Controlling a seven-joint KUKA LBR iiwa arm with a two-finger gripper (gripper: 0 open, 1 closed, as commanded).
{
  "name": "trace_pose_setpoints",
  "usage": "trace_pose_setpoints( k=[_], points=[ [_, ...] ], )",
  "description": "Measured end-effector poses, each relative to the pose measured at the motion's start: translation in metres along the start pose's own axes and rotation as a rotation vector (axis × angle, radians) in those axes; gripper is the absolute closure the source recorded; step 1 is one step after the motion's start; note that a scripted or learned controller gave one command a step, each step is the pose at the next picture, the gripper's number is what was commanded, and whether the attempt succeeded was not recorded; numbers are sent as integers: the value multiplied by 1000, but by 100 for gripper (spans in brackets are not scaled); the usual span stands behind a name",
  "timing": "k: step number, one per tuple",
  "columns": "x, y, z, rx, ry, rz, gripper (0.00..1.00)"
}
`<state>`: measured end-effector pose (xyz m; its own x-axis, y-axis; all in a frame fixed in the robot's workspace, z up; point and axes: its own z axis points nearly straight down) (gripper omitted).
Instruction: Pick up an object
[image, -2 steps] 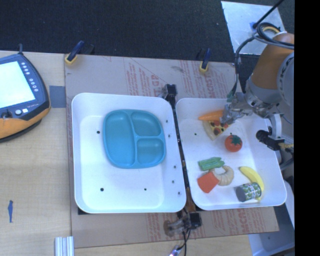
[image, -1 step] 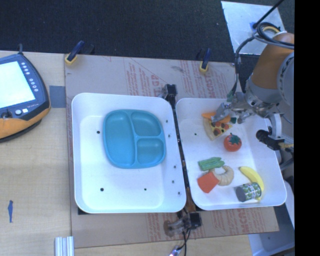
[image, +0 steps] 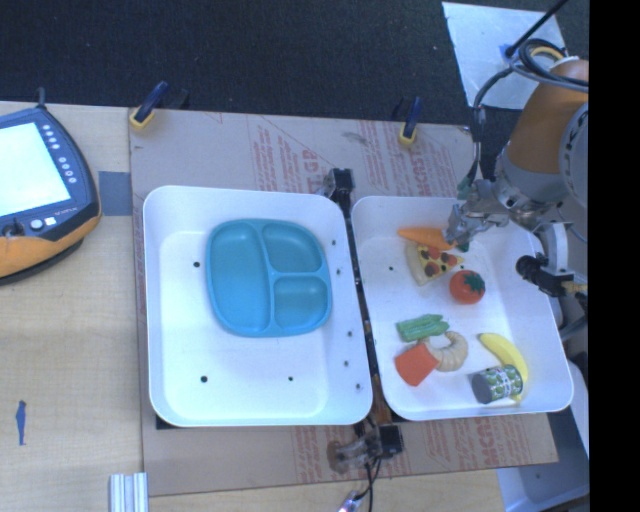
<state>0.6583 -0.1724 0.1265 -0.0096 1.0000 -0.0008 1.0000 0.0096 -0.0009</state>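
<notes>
The right bin (image: 385, 300) holds several toy foods: an orange carrot (image: 422, 237), a pizza slice (image: 431, 264), a red tomato (image: 467, 286), a green bean pod (image: 421, 326), a red wedge (image: 414, 364), a beige ring (image: 449, 349), a yellow banana (image: 503, 353) and a small can (image: 497, 383). My gripper (image: 461, 234) hangs low over the bin's far side, its tips right beside the carrot's right end and just above the pizza slice. Nothing shows between the tips.
The left bin (image: 175, 300) carries a blue divided plate (image: 268, 276). A tablet-like pendant (image: 40, 190) lies at the far left of the bench. Clamps (image: 408, 120) sit along the board's far edge, and a black clip (image: 342, 184) stands between the bins.
</notes>
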Motion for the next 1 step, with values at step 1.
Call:
trace_pose_setpoints(
  k=[1],
  points=[
    [0,0,0,1,0,-1,0]
  ],
)
